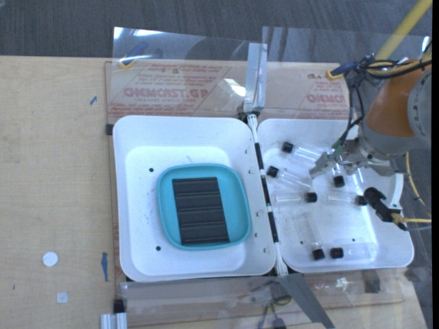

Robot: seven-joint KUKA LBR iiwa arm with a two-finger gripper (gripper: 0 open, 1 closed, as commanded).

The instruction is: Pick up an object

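Note:
Several small clear vials with black caps lie scattered in the right bin (pixel 394 251). One vial (pixel 293 149) lies near the bin's far left, another (pixel 281 176) just below it, and two black caps (pixel 326 253) sit close together by the front wall. My gripper (pixel 341 162) hangs over the middle of the right bin, below the grey and orange wrist (pixel 391 115). A capped vial (pixel 338 180) lies just under it, and I cannot tell whether the gripper touches it.
The left bin (pixel 137 149) holds a teal tray (pixel 236 201) with a black ribbed block (pixel 199 210) in it. A clear plastic sheet and cardboard (pixel 178 91) stand behind both bins. Cables (pixel 401 214) hang by the right bin's right wall.

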